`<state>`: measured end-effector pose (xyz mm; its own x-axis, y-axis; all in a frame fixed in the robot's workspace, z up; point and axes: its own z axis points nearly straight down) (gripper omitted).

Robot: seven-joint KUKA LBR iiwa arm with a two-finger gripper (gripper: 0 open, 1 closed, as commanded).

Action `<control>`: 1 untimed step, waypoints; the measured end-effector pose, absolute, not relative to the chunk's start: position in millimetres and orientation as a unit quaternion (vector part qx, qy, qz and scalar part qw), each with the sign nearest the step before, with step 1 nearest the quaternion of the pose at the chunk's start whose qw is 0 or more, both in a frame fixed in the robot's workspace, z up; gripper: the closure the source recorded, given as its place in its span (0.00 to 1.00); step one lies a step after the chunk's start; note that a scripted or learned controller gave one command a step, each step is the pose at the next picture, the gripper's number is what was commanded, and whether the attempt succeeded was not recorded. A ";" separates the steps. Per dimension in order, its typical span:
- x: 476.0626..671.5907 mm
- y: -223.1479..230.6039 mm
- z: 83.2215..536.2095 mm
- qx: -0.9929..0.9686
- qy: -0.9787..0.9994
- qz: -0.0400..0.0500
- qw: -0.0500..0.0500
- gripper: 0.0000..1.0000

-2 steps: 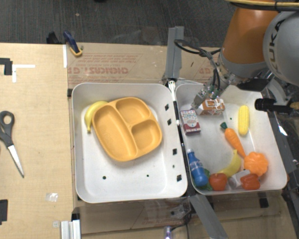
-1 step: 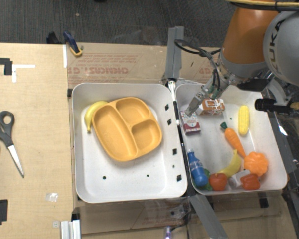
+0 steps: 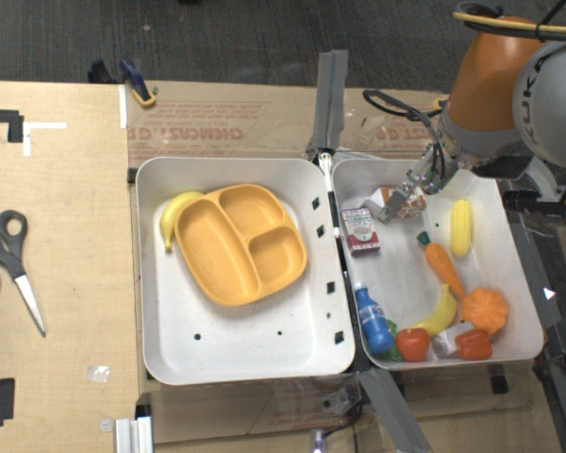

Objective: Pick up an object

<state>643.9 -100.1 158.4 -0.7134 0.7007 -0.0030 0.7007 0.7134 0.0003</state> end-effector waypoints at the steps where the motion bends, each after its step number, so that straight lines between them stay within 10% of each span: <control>1: 604.9 -127.3 102.0 0.415 0.910 0.000 0.003 0.00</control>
